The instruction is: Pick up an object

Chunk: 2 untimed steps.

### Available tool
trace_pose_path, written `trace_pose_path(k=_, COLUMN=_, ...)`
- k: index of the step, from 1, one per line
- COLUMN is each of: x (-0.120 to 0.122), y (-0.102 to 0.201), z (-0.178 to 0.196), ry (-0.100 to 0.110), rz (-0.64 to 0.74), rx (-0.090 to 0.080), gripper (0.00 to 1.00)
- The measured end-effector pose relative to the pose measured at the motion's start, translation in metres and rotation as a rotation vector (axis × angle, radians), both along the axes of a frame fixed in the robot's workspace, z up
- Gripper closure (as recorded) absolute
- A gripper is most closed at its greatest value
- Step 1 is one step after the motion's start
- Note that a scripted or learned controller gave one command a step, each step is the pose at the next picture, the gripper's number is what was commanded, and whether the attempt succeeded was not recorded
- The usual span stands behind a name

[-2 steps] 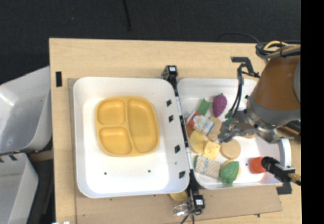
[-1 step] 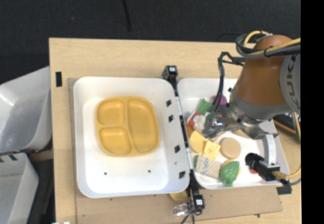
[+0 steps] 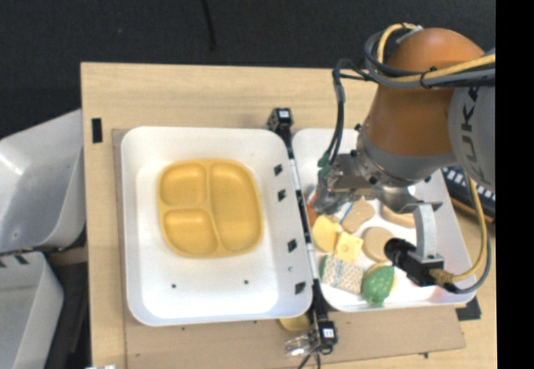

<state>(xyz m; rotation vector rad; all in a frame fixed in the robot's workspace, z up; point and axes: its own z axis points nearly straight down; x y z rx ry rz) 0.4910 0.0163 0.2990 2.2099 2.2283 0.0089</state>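
- The jaws [image 3: 340, 189] sit low over the near-left part of the right bin [image 3: 450, 292], under the arm's wrist; whether they are released or clenched I cannot tell, since the wrist body hides them.
- Just below them lies a heap of small objects: a tan biscuit-shaped piece [image 3: 359, 215], a yellow block [image 3: 327, 234], a yellow holed cheese piece [image 3: 349, 249], a patterned pale packet [image 3: 342, 274], a green lumpy item [image 3: 377, 284] and a beige oval [image 3: 378, 238].
- None of these is visibly lifted; all rest on the bin floor, crowded against its left wall.
- A black cylinder with a cable [image 3: 410, 263] hangs off the wrist, over the bin's lower middle.
- The arm [image 3: 417, 108] shows its orange band above grey housing, with cables looping around it.
- The left bin [image 3: 142, 292] holds a yellow divided plate [image 3: 210, 207] with three compartments, lying flat near its centre.
- Both bins touch along a black-clipped seam [image 3: 294, 200].
- The tabletop [image 3: 183, 92] is pale wood.
- Beyond it the floor [image 3: 125, 0] is dark; white equipment [image 3: 37, 192] stands at the left.
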Motion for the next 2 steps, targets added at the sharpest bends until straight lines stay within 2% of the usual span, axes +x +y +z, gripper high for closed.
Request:
trace_pose_path(k=1, x=0.000, y=0.075, z=0.130, ry=-0.011, rz=0.002, rx=0.003, gripper=1.00)
trace_pose_path(k=2, x=-0.001, y=0.080, z=0.148, ry=0.003, rz=-0.005, rx=-0.002, gripper=1.00)
